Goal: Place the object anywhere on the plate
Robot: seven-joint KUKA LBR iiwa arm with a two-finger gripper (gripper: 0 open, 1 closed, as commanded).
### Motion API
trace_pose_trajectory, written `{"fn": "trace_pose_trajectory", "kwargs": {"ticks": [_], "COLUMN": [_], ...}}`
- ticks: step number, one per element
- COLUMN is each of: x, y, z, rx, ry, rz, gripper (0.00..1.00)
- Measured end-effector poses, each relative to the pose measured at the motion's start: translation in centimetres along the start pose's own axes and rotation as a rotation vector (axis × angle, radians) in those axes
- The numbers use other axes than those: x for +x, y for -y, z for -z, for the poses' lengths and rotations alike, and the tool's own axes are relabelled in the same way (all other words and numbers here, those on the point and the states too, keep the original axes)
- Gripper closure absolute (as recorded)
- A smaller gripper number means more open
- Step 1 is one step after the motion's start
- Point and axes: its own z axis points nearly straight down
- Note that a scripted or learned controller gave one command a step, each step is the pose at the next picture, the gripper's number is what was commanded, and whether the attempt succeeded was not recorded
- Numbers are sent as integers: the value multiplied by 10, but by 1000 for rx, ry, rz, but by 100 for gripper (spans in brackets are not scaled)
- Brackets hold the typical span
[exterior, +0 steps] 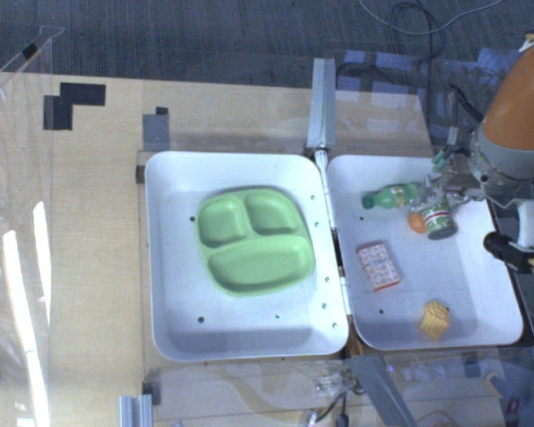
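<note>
The arm (521, 105) comes in at the upper right of the frame, its orange band filling the corner and its grey wrist tilted down and toward the left over the right bin (489, 292). The pincer (447, 189) sits low over the upper part of that bin, amid a cluster of small things; whether it is apart or together cannot be told from here, and nothing can be seen clamped in it.

Two white bins lie side by side on the worktop (89, 238). The left bin (173, 318) carries one green plate (254, 241) with three compartments, two small ones toward the top and one wide one below.

The right bin carries five things. One green bottle (392, 197) lies on its side in the upper part of the bin, just left of the pincer. One small can (440, 223) with a green and white rim lies just below the pincer, with one small orange ball (416, 221) touching its left side. One flat red-and-white packet (378, 267) lies near the middle of the bin, below and to the left of the pincer. One yellow block-like piece (434, 319) lies toward the lower edge, well apart from it.
</note>
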Motion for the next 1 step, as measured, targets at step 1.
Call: {"fn": "trace_pose_trajectory", "kwargs": {"ticks": [1], "x": [56], "y": [10], "z": [-5], "rx": [3], "ry": [-1], "rz": [-43], "gripper": [100]}}
